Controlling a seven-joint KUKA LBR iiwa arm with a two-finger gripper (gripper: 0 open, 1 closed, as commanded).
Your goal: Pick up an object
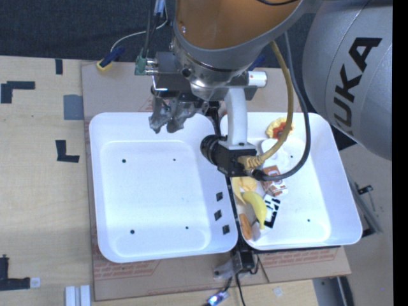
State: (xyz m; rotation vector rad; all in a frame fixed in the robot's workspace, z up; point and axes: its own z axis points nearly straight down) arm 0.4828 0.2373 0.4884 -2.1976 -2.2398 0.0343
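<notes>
My gripper hangs over the back edge of the left bin, near its far right corner. I see nothing in it. The objects lie in the right bin, along its left side. They are a yellow banana-shaped piece, a small brown and white box, a black and white piece and an orange piece. A yellow and red item rests near that bin's back wall. The gripper is left of all of them and apart from them.
The arm's big orange and grey body covers the top of the view and part of the right bin's back. Cardboard lies under both bins. Small black squares mark the rim between the bins.
</notes>
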